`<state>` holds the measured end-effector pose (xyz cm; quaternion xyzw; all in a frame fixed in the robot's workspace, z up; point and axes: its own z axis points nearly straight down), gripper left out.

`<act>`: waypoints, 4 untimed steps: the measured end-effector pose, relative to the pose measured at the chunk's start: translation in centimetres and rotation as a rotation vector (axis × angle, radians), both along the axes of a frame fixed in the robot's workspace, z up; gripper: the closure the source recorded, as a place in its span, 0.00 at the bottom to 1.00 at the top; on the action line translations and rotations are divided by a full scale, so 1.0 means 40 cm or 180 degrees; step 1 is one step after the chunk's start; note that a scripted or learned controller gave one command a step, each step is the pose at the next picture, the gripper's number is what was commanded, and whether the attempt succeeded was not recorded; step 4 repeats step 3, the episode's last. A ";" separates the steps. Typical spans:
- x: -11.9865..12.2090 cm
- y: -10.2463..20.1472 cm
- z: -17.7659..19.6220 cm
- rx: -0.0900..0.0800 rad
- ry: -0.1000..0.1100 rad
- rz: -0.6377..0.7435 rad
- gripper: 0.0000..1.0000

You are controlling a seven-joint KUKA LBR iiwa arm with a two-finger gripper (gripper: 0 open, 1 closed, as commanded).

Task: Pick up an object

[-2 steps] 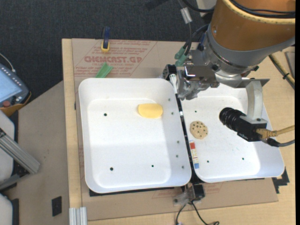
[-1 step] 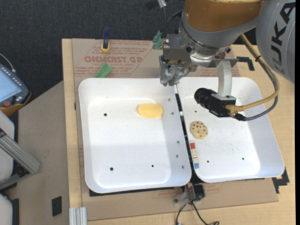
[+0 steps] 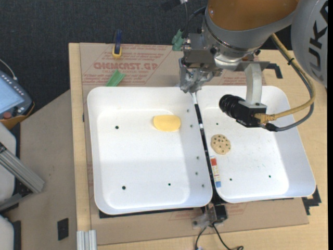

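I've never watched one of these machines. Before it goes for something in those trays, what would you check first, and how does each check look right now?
1. Something to pick: ok. A yellow oval piece lies in the left tray; a cookie lies in the right tray.
2. Both lie apart from the tray walls: ok.
3. End effector above a target: not ok; it hangs over the trays' far edge, near the divide.
4. End effector carrying nothing: cannot tell.
5. Hose clear of the cookie: ok.

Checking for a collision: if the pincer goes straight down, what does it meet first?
Probably the adjoining rims of the two white bins; the pincer hangs near their far end, though depth is unclear.
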<state>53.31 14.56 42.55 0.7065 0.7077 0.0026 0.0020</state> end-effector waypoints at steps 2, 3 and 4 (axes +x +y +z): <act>-0.026 -0.221 -0.451 -0.0002 -0.0007 -0.0005 1.00; -0.076 -0.233 -0.142 0.0005 -0.0031 -0.0002 1.00; -0.076 -0.233 -0.142 0.0005 -0.0031 -0.0002 1.00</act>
